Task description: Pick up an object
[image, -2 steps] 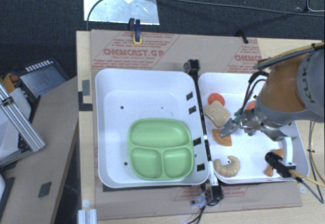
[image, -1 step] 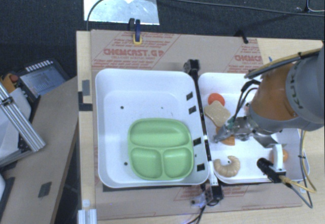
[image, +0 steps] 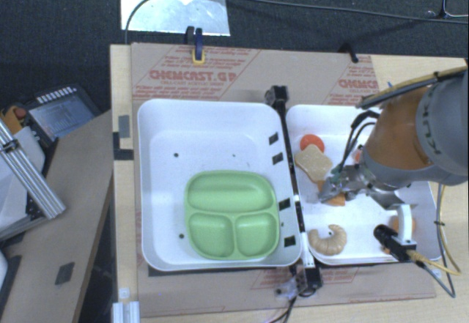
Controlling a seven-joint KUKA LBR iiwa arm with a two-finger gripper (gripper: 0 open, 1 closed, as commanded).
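Item 1: left bin (image: pixel 157 168), shallow, white; holds one green divided plate (image: pixel 231 213) with three compartments, lying flat in the near half of the bin.

Item 2: right bin (image: pixel 330 118), shallow, white, just beside the left bin along a shared dark divider; holds the loose pieces listed below.

Item 3: red round piece (image: pixel 313 143), at the far left of the right bin; just beside it, on the near side, a tan bread slice (image: pixel 314 162), tilted; whether the two touch cannot be told.

Item 4: small orange piece (image: pixel 335 201), near the middle of the right bin, directly at the tip of the gripper; contact cannot be confirmed.

Item 5: pale curved piece (image: pixel 327 239), croissant-like, near the front wall of the right bin, apart from the others.

Item 6: arm (image: pixel 410 138), grey with an orange band, entering from the right over the right bin; gripper (image: pixel 331 190) low in the bin, between the bread slice and the orange piece; whether it is parted or closed cannot be told; nothing is seen held.

Item 7: cardboard sheet (image: pixel 242 69) with red lettering, under both bins.
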